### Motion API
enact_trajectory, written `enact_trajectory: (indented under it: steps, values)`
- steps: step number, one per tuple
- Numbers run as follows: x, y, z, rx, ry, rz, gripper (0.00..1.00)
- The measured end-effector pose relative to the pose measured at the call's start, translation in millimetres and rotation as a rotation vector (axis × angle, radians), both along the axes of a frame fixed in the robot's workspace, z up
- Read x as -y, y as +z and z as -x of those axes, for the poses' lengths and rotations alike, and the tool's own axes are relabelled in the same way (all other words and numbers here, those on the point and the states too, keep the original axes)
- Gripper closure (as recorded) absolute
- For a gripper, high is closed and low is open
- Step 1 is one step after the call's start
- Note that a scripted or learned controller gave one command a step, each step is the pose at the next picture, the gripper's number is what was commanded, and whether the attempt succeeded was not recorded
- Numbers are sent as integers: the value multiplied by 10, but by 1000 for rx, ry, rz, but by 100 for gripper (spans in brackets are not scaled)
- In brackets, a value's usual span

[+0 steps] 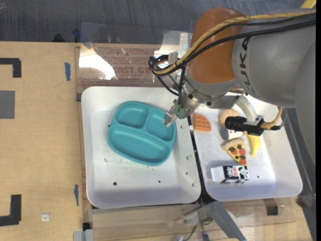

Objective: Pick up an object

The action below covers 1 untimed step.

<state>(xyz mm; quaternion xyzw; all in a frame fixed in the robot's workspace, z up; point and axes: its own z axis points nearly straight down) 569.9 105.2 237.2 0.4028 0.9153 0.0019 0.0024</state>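
A teal divided plate (140, 133) lies in the left bin (100, 185). My gripper (170, 118) hangs at the plate's right rim, near the wall between the two bins, with its fingertips touching or just over the rim. In the right bin (281, 185) lie an orange waffle piece (202, 123), a toy donut (231, 119), a yellow banana (255, 143), a pizza slice (236, 150) and a small black-and-white carton (230, 173).
The arm's grey body and orange band (215, 49) hang over the back of the right bin. A clear plastic sheet (120, 64) lies behind the left bin. Wooden bench surface (35, 134) stretches to the left, marked with black and blue tape.
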Motion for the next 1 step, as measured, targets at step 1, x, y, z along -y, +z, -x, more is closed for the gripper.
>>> enact_trajectory:
  steps: [1]
  values:
    - [-23, -726, 874, -13, -429, 2, 100]
